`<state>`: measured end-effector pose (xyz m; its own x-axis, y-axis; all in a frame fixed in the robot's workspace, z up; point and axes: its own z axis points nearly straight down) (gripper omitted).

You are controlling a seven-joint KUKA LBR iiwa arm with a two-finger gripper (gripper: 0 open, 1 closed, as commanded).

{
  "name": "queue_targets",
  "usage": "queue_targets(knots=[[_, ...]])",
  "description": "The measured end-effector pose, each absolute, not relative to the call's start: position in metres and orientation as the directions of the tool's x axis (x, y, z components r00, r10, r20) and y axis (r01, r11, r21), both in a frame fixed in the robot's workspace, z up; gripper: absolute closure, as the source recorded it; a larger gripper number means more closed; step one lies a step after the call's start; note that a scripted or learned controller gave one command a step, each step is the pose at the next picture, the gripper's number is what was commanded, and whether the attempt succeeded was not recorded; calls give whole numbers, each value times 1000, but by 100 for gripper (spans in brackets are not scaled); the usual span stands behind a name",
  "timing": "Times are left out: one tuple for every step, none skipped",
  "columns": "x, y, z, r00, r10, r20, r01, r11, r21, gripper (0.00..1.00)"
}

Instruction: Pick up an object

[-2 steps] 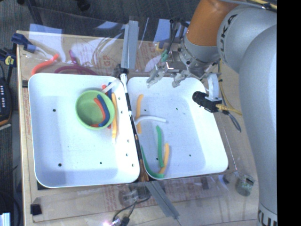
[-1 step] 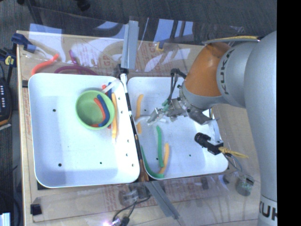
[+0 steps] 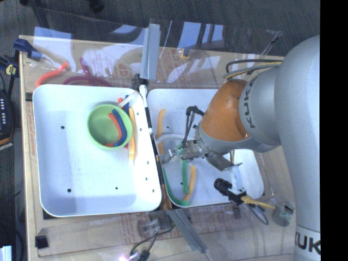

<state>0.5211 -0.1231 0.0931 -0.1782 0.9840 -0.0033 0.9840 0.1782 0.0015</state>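
Observation:
My gripper (image 3: 181, 153) hangs low over the left half of the right bin (image 3: 209, 94), under the orange wrist band. Just below it a green stick (image 3: 184, 174) and an orange stick (image 3: 191, 181) lie side by side on the bin floor. A thin green curved strip (image 3: 169, 190) runs along the bin's lower left corner. Another orange stick (image 3: 161, 123) lies near the bin's left wall, above the gripper. Nothing shows between the gripper's tips.
The left bin (image 3: 65, 167) holds a green bowl (image 3: 103, 125) with red and blue curved pieces inside, and an orange stick (image 3: 131, 140) beside it. The arm's large grey body covers the right bin's right side. A metal divider rail runs between the bins.

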Motion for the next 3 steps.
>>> queue_targets(knots=[[481, -137, 96, -15, 1000, -7, 1000, 15, 15, 0], [481, -136, 105, -23, 1000, -5, 1000, 23, 10, 100], [501, -121, 237, -92, 996, 0, 996, 92, -1, 100]])
